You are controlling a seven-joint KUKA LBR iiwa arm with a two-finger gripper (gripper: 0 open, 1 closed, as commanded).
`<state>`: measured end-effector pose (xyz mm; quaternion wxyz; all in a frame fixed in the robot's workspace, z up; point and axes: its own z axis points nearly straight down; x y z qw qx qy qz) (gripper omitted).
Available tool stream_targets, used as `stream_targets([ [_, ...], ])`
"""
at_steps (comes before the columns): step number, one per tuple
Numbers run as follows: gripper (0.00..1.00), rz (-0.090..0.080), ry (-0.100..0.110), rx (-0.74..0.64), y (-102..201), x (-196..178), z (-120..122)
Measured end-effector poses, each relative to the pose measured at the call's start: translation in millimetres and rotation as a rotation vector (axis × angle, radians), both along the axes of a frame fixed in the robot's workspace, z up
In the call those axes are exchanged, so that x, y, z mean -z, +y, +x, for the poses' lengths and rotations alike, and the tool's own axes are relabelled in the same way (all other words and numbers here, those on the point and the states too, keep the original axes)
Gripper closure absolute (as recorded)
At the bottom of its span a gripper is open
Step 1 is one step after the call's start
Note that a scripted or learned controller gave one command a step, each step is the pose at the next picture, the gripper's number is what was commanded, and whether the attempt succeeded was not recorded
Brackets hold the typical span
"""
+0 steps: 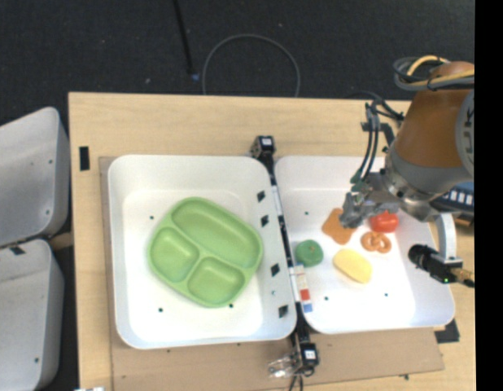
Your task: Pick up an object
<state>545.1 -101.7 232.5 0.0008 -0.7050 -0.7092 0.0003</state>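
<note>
Orange-banded arm (430,129) reaching down from right into right bin (333,316), end effector (361,210) above orange piece (337,228), grip state unclear

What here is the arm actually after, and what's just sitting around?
Part of the job: gripper over the right bin; orange piece, red piece, pretzel-like ring, yellow piece, green piece.

Lying about: green divided plate in the left bin.

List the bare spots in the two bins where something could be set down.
Left bin: bare floor around the green divided plate, widest along the near edge and far corners. Right bin: bare along the near edge and the far-left corner by the divider. Crowded mid-bin: green ball, yellow piece, orange piece, pretzel, red item under the gripper.
</note>
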Motion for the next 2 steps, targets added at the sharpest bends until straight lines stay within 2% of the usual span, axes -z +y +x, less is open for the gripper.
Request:
stream_targets([
  [1, 1.00, 0.002, -0.002, -0.002, 57, -7, -16],
  [2, 1.00, 0.001, 0.000, 0.000, 99, -6, -23],
])
